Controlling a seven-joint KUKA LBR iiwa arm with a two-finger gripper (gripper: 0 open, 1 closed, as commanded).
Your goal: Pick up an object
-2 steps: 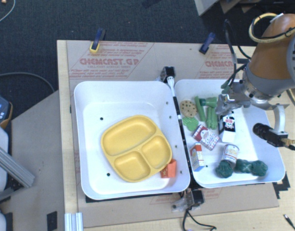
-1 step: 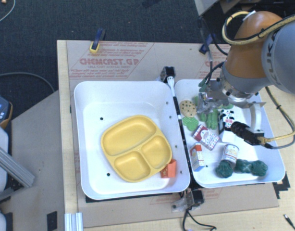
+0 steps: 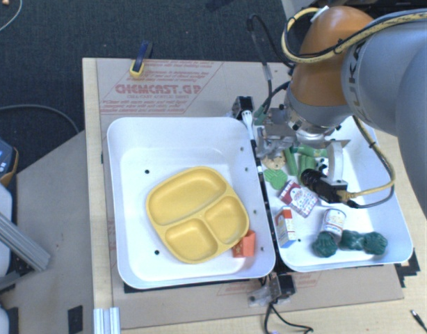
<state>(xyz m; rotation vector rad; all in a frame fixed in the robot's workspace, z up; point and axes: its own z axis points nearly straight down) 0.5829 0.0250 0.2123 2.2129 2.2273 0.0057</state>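
Dark carpet (image 3: 53,40) lies around the bench, and on the bench I see a brown board (image 3: 165,89) printed with red lettering, with a small yellow and blue clip (image 3: 139,60) at its far edge. The two white bins sit side by side on that board.

The left bin (image 3: 130,145) holds a yellow divided plate (image 3: 196,214), lying flat near the middle. An orange block (image 3: 245,245) touches the plate's near right edge, close to the bin's near right corner.

The arm (image 3: 380,61) comes in from the right, and its gripper (image 3: 291,152) is down in the far left part of the right bin (image 3: 387,207), just beside the wall the bins share. From this camera I cannot tell how the gripper is set, and I see nothing clearly held in it.

The things to pick are all loose in the right bin. A green stick (image 3: 293,161) and a small tan round piece (image 3: 272,163) lie right under the gripper, with a pale green flat piece (image 3: 275,178) just nearer to me. A red and white packet (image 3: 298,199) lies near the middle of the bin. A red and white tube (image 3: 284,227) lies along the left wall. A small can (image 3: 333,223) stands near the front, and a row of dark green fuzzy lumps (image 3: 349,242) lies just in front of it.
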